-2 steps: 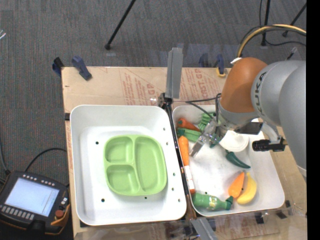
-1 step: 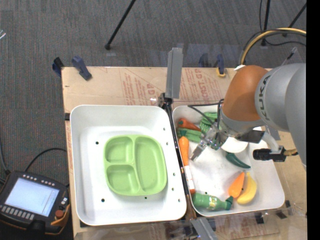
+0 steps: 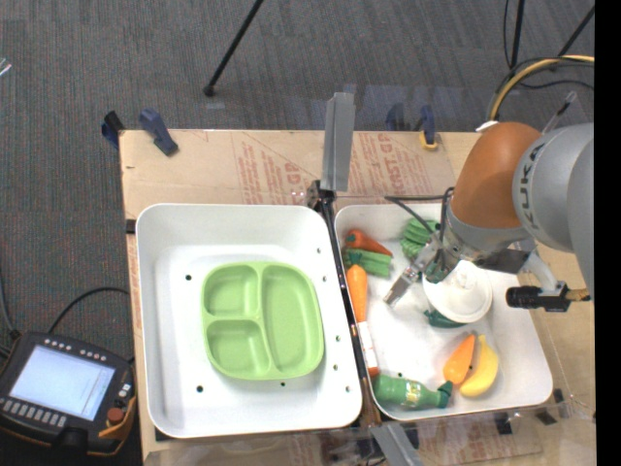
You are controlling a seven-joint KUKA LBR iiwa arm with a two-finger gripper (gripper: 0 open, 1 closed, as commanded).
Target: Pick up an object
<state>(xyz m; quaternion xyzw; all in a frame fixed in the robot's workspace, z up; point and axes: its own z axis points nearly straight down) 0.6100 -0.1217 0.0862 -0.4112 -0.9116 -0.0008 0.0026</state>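
Note:
My gripper (image 3: 408,275) hangs low in the right bin (image 3: 539,357), left of a white bowl (image 3: 461,299) and just right of an orange carrot (image 3: 357,291). A second carrot with green beans (image 3: 367,250) lies at the bin's back left, and more green pieces (image 3: 419,231) sit behind the gripper. At the bin's front are a yellow banana (image 3: 485,372), an orange piece (image 3: 459,360) and a green bottle (image 3: 408,392). A dark green item (image 3: 444,320) peeks out under the bowl. I see nothing held in the gripper.
The left bin (image 3: 165,260) holds a green divided plate (image 3: 262,320). A grey upright post (image 3: 338,149) stands behind the divider between the bins. A teach pendant (image 3: 63,386) lies at the lower left off the bench.

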